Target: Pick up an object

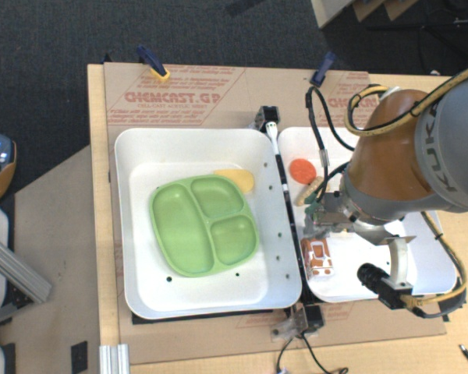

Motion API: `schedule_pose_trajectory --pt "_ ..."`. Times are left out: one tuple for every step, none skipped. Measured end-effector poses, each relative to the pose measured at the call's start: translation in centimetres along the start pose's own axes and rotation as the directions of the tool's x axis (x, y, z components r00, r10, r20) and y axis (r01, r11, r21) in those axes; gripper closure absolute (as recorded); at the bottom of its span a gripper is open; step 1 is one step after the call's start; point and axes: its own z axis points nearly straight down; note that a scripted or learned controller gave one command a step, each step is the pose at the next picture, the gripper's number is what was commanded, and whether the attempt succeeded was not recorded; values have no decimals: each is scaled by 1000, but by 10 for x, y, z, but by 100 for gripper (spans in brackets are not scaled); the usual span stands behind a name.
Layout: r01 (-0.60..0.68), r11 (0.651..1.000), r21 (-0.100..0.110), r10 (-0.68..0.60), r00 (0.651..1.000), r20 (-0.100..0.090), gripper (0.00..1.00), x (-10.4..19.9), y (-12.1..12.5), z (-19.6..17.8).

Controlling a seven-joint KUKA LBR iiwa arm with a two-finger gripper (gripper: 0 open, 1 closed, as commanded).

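My gripper (316,218) reaches down into the right bin (351,285), near its left wall, under the orange band of the arm. Just below it lies a small orange-and-white toy truck (319,257) on the bin floor. An orange-red round object (302,170) sits farther back in the same bin, with a tan piece (307,191) beside it. In the left bin (132,209) a green divided plate (205,224) lies flat, and a yellow object (238,179) peeks out behind it. The arm covers much of the right bin.
A black divider rail (285,201) runs between the two bins. Black cables (327,135) loop over the back of the right bin. Blue clamps (153,62) hold the cardboard base at the far edge. A black fitting (378,283) on the arm hangs over the right bin's front.
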Motion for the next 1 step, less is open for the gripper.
schedule_pose_trajectory --pt "16 1000 -5 -16 1000 -3 100 72 35 0"
